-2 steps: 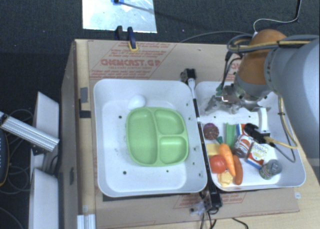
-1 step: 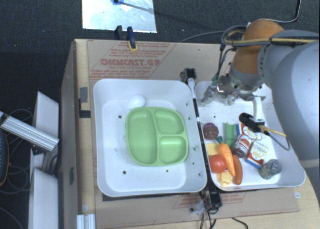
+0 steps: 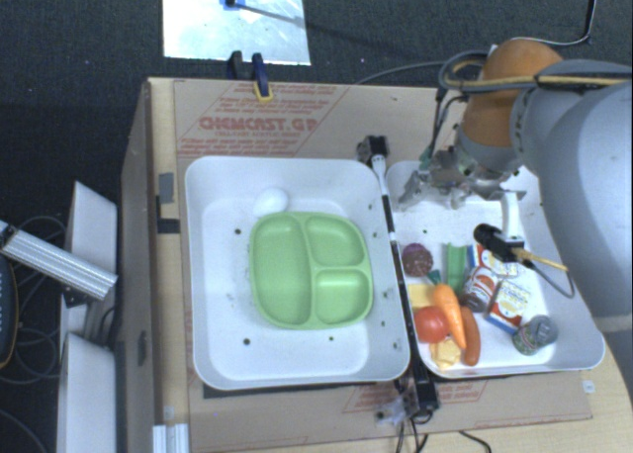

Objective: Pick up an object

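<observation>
A green three-compartment plastic tray point(image 3: 309, 270) is seen in the left white bin point(image 3: 223, 342). In the right white bin point(image 3: 584, 342), a carrot-shaped orange toy point(image 3: 450, 308), a red tomato-like piece point(image 3: 430, 323) and a small red-labelled can point(image 3: 480, 289) are clustered near the front. The two-finger gripper point(image 3: 445, 184) is held over that bin's far end, apart from the toys; its finger state cannot be told, probably for blur.

Arm point(image 3: 579, 135): hides your view of the right bin's point(image 3: 584, 347) far corner | gripper point(image 3: 450, 184): too small to read | toy pile point(image 3: 465, 303): overlapping, labels unreadable
</observation>
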Controlling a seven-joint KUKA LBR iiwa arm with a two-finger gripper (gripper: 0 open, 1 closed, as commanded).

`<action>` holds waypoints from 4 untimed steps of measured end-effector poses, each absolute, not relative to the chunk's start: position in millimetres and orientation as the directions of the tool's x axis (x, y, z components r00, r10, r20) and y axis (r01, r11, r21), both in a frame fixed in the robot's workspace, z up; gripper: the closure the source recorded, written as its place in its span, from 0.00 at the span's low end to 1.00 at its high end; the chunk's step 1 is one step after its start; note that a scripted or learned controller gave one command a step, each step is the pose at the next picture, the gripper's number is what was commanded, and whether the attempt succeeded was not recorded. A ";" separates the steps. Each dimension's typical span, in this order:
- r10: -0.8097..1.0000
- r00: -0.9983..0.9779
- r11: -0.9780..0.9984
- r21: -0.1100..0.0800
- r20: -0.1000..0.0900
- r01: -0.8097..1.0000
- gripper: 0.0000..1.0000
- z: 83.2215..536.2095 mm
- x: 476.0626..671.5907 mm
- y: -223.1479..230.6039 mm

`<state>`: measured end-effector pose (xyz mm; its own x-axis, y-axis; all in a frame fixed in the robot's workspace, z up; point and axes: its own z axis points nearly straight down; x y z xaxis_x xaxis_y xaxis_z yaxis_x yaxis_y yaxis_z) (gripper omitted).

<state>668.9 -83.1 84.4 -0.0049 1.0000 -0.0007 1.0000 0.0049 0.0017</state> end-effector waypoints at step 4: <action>1.000 -0.001 0.001 0.000 0.000 1.000 0.00 84.0 542.1 -97.6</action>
<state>542.1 -97.6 84.0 -0.0007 1.0000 0.0002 1.0000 0.0007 -0.0005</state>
